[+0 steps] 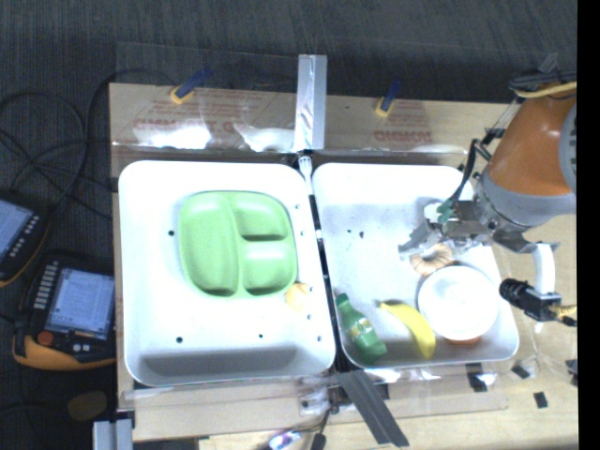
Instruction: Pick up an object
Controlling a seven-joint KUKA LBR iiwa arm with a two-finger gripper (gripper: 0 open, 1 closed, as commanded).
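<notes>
My gripper [429, 244] hangs low in the right bin [375, 190], near its right side, with the orange-banded arm [532, 153] behind it. Just under the gripper lies a small tan ring-shaped object [434, 262], partly hidden by it; whether they touch is unclear. A white round bowl with an orange underside [457, 303] sits right in front of that. A yellow banana [412, 327] and a green bottle [359, 327] lie along the bin's front wall.
The left bin [150, 345] holds a green divided plate [236, 242] and a small pale yellow piece [298, 294] by the divider. Handheld screens and cables [56, 298] lie off the bench at left.
</notes>
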